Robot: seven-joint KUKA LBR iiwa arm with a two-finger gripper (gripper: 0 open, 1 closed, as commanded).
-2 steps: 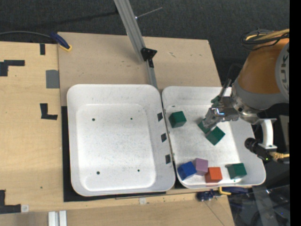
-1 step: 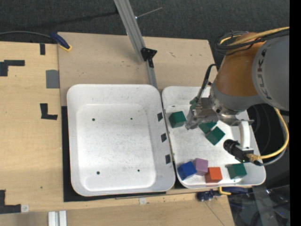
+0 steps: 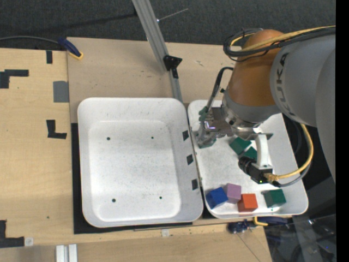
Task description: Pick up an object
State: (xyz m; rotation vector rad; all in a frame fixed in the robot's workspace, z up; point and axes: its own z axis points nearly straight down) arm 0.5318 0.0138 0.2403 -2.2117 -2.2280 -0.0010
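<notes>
Matt white plastic bins [image 3: 131,108]; pale wooden bench [image 3: 32,162]

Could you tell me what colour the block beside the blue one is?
The block is light purple, seen in the camera view.

Grey tilted pole [image 3: 155,34] above bins; black tape marks [image 3: 13,78] on bench [image 3: 32,162]

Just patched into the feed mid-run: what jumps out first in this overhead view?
The big grey arm with the orange band dominates the right side, bent down over the right shallow white bin, its gripper low near that bin's left wall. A row of small blocks lines the bin's near edge: blue cube, purple cube, orange cube, dark green cube. The left shallow white bin lies alongside it.
</notes>
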